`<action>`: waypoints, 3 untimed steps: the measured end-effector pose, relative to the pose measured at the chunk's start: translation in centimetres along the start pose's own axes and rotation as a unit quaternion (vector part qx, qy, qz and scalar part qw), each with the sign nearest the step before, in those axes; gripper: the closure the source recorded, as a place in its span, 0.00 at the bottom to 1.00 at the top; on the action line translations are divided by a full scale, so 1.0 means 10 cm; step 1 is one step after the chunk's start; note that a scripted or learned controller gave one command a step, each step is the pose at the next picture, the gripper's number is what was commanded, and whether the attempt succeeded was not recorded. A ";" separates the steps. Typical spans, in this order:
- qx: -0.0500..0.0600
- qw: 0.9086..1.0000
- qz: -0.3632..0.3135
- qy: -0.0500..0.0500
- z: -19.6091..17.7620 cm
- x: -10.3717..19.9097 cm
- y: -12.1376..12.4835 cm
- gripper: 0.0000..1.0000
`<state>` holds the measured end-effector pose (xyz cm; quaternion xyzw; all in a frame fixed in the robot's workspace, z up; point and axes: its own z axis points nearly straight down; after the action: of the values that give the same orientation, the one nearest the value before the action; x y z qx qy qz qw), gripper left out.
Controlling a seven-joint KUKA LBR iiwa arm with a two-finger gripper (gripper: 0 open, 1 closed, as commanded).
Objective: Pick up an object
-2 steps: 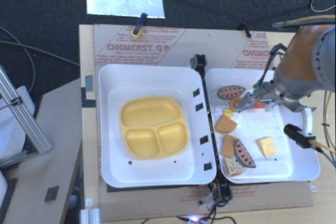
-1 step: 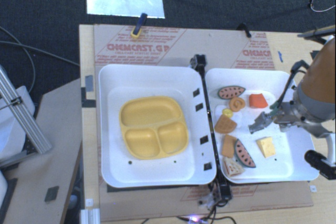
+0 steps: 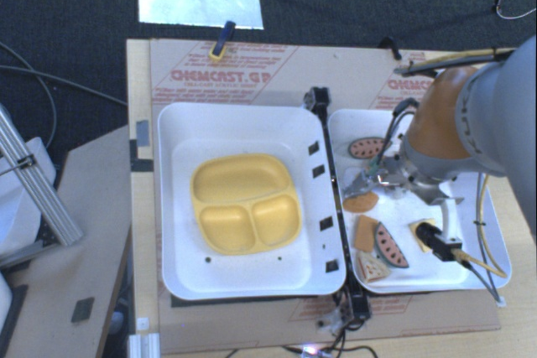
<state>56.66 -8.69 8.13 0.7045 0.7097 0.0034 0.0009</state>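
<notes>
Left bin (image 3: 168, 205) carried a yellow divided plate (image 3: 246, 202); nothing to grasp there. In the right bin (image 3: 500, 251) lay toy food: a melon slice (image 3: 366, 148) far, a brown disc (image 3: 361, 202), toast (image 3: 365, 232) and another slice (image 3: 391, 246) nearer. Tool (image 3: 377, 177) hung low just above the disc; grip state impossible to tell. Best lowered squarely over the disc before closing.

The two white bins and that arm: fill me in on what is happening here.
A grey arm with an orange band reaches in from the right over the right white bin, its gripper low among toy food pieces: two watermelon slices, a round tan cookie-like piece and an orange wedge. Nothing can be seen held. The left white bin holds a yellow three-compartment plastic tray, untouched.
</notes>
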 end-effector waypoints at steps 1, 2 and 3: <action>0.001 1.000 0.000 0.000 -1.09 0.49 -0.66 0.00; 0.002 1.000 0.005 -0.003 -0.61 -0.10 -0.24 0.00; -0.001 1.000 0.002 -0.002 -0.03 -0.19 0.04 0.00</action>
<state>57.07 -10.54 8.41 0.7060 0.7082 0.0024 0.0031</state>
